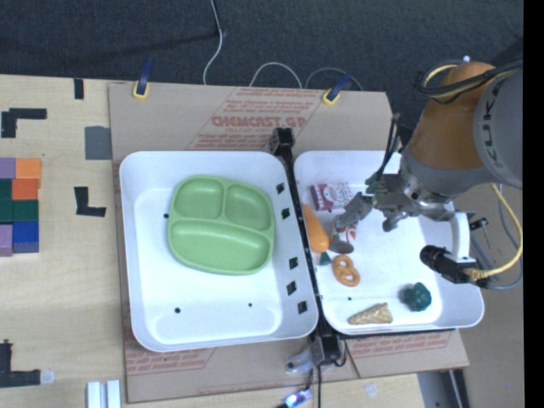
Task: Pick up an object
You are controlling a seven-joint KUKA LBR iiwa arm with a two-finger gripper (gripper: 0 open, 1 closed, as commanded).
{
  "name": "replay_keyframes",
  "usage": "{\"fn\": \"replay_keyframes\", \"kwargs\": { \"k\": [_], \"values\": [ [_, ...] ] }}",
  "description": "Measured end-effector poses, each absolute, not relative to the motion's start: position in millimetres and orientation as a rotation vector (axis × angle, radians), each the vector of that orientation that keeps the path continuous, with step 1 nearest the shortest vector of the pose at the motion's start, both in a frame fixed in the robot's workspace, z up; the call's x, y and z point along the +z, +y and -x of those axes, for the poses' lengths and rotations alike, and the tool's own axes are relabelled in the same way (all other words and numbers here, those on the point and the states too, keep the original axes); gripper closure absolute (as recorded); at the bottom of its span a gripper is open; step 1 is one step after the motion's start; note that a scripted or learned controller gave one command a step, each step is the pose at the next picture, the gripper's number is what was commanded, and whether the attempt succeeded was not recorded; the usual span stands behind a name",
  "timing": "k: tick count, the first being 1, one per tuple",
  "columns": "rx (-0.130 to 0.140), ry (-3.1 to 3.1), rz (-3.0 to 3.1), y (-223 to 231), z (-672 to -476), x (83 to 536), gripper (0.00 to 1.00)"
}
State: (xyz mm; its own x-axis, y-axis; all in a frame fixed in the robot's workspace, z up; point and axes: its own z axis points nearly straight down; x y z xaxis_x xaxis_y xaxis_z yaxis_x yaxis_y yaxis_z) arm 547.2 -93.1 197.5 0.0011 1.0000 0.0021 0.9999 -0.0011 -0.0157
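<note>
Two white bins sit side by side on a cardboard-covered bench: the left bin (144, 253) holds a green tray (223, 225), the right bin (450, 313) a scatter of small things. At centre right of the frame the gripper (350, 218) hangs low over the right bin, its fingers close together with nothing visible between them; whether they are fully shut cannot be told at this size.

Nearest candidate for a pick is the carrot (315, 230), lying along the right bin's left wall, just left of the fingertips. Its long axis runs from upper left to lower right of the frame, nearly parallel to the wall, so a grasp would likely need to close across that axis, with little room on the wall side.

A pretzel (345, 270) lies just below the gripper, and a printed packet (328, 195) just above and left of it. Farther toward the lower right sit a tan wedge (371, 314) and a teal object (416, 296), both well apart from the fingertips. Nothing has been lifted yet.
</note>
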Motion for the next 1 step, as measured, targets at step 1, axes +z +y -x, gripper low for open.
{"fn": "replay_keyframes", "kwargs": {
  "k": [1],
  "values": [
    [0.002, -2.222, 2.218, -93.1, -550.2, 204.7, 0.00]
  ]
}}
